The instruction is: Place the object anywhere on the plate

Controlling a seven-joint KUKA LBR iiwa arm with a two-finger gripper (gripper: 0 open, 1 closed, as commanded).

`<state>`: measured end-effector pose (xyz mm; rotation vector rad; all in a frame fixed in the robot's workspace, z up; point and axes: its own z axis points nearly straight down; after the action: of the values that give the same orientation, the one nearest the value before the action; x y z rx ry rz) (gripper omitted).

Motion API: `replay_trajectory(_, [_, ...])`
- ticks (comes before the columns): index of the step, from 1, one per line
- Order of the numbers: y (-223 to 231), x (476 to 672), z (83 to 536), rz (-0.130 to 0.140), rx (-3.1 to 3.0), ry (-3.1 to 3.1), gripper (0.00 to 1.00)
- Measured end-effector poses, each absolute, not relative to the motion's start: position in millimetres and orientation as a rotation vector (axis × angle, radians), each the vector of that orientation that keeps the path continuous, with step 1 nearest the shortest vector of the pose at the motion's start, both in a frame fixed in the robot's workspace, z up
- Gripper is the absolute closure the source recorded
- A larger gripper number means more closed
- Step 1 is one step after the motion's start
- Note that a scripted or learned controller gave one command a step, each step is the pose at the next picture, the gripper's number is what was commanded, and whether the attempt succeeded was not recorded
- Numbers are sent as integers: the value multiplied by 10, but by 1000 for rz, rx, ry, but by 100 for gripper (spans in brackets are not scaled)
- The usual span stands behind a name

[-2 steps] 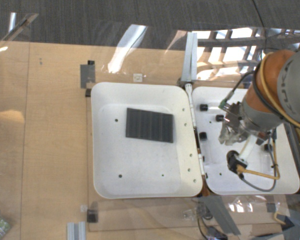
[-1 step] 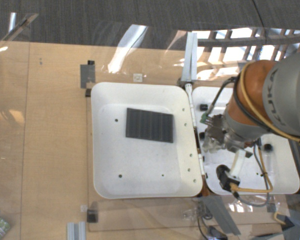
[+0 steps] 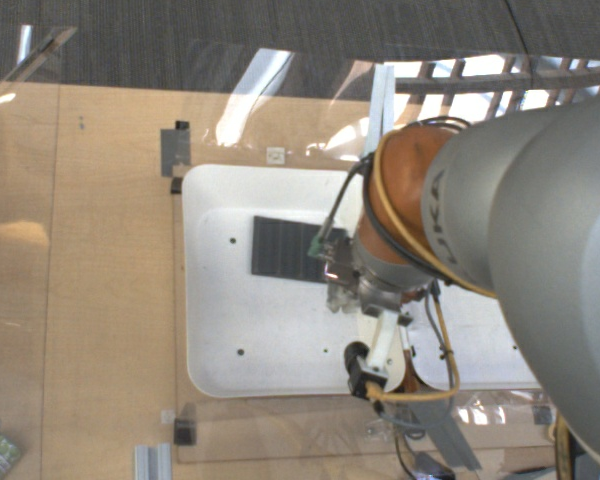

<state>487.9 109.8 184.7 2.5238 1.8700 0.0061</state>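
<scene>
**Hand poised at the plate's edge, load hidden**

The dark grey plate (image 3: 283, 247) lies flat in the white bin (image 3: 215, 353), toward 11 o'clock from the bin's middle. Its long side runs from 9 to 3 o'clock. The arm (image 3: 540, 258) reaches in from 3 o'clock, and its orange-banded wrist hangs over the plate's 3 o'clock end. The hand (image 3: 342, 290) sits just beside the plate's corner at about 4 o'clock.

The wrist covers the hand from above, so I cannot tell how far open it is or whether it carries anything. For the same reason the object's place cannot be read; if it is here, it lies under the wrist.

Judging by this pose, the step in hand is the set-down on the plate. To do it well:

- Shift the hand toward 9 or 10 o'clock, so it stands over the plate's bare middle rather than its rim. An object let go at the edge could tip off onto the bin floor.
- Lower straight down, with no sideways drift; the plate looks thin and loose and may slide if nudged.
- Release only once the load is close to the plate, then lift vertically.

The pale wooden surface (image 3: 80, 268) around the bin at 9 o'clock plays no part in the move.
</scene>
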Motion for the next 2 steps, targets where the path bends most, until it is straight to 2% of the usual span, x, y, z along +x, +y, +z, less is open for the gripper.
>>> replay_trajectory(1, [1313,4869,1612,2,2835,1357,100])
replay_trajectory(2, [1142,4879,2185,6,2944,1096,100])
